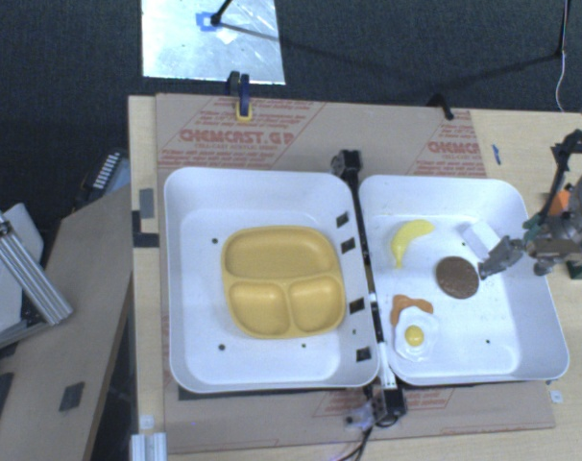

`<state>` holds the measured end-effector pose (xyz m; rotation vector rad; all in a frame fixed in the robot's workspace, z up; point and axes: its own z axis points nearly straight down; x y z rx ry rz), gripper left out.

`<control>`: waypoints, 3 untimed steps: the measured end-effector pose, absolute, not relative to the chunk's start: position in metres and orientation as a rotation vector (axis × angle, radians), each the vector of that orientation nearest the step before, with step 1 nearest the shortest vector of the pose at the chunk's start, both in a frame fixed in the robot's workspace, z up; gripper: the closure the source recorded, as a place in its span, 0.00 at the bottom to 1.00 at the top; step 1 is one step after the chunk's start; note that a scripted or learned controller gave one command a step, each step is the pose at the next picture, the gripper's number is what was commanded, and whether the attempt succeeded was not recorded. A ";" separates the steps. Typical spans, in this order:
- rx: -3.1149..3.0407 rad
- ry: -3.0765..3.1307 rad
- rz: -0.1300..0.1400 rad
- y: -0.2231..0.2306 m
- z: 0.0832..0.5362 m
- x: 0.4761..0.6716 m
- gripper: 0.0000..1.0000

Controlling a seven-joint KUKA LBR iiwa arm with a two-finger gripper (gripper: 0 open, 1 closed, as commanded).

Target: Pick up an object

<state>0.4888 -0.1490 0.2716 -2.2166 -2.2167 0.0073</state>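
In the right bin (521,353) lie a yellow banana (407,237), a flat brown round disc (456,278), an orange piece (410,306) and a fried egg (414,337). A small white block (475,235) lies just above the disc. My gripper (494,260) reaches in from the right and hangs close over the disc's right edge, near the white block. Nothing shows between its fingers.
The left bin (190,257) holds a yellow divided tray (279,281) with three compartments. A black divider strip (360,257) runs between the bins. Cardboard (301,133) lies under both bins, with a yellow clamp (242,99) at its far edge.
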 end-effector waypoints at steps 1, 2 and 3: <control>-2.219 -2.226 -0.001 -0.149 0.276 0.491 0.00; -2.219 -2.222 0.001 -0.144 0.233 0.494 0.00; -2.218 -2.222 0.001 -0.136 0.178 0.501 0.00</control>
